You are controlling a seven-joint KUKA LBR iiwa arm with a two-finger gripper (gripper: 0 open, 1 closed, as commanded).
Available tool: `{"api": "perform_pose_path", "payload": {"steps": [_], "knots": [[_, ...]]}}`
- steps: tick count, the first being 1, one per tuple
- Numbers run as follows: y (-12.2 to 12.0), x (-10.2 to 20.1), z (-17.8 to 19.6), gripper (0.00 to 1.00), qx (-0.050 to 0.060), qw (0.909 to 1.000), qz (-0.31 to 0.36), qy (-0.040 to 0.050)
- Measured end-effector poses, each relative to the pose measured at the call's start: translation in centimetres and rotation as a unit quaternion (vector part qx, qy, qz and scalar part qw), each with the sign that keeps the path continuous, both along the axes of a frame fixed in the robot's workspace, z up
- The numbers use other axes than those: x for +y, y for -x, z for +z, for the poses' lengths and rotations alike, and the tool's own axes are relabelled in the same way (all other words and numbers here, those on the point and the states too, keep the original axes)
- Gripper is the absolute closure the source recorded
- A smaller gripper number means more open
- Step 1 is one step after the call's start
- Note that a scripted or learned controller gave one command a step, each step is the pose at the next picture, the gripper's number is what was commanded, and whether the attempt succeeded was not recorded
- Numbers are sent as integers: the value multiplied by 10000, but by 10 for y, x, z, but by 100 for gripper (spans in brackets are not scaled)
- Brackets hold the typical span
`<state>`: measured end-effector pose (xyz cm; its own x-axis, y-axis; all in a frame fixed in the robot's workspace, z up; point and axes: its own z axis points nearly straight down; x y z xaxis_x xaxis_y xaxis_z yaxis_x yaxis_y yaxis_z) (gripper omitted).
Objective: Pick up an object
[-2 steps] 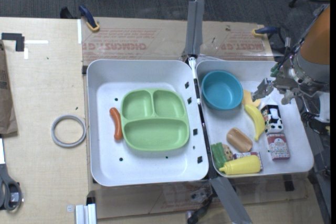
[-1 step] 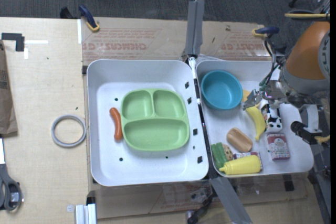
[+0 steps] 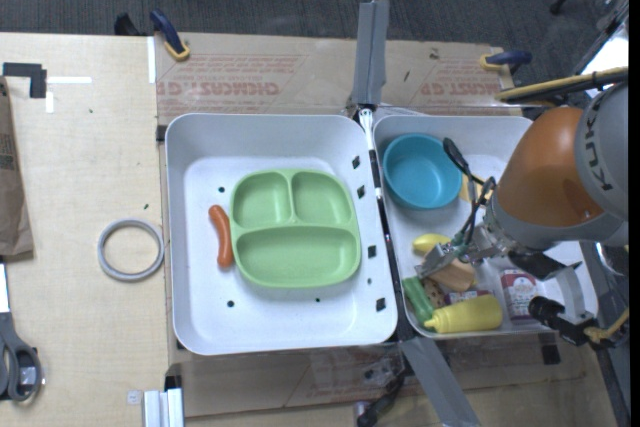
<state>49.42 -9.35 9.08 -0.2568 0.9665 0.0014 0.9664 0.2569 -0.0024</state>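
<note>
Gripper (image 3: pixel 452 260) position: low inside the right bin (image 3: pixel 395 215), near the middle of its cluttered front half, with the grey arm and its orange band (image 3: pixel 545 170) entering from the right edge of the bench and covering much of that bin's right side. Whether the gripper is released or clamped on anything cannot be told, because the tool tip merges with the items beneath it. Directly around the tip lie a small yellow banana-shaped piece (image 3: pixel 430 242) on the side toward the divider, a tan block (image 3: pixel 458 277) just under the tip, and a green strip (image 3: pixel 415 298) along the bin's left wall toward the front. A yellow squeeze bottle (image 3: pixel 466 316) lies on its side against the front wall. A white packet with red print (image 3: pixel 518 295) sits beside it toward the right. A blue bowl (image 3: pixel 420 172) stands upright in the back left corner of the right bin, with a dark spoon-like utensil (image 3: pixel 458 160) just beside its right rim. In the left bin (image 3: pixel 190 245), a green three-compartment plate (image 3: pixel 296 228) rests flat at the centre, and an orange sausage-shaped item (image 3: pixel 222 235) lies just off its left edge. On the bench to the left of the bins lies a grey ring (image 3: pixel 131 249), well apart from them.
</note>
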Motion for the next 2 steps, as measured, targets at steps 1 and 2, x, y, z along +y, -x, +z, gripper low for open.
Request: {"api": "perform_pose_path", "payload": {"steps": [1,2], "knots": [[0,-2,9,100,-3,10000,-27,2],[-36,43,136,100,-6,9986,-537,13]]}}
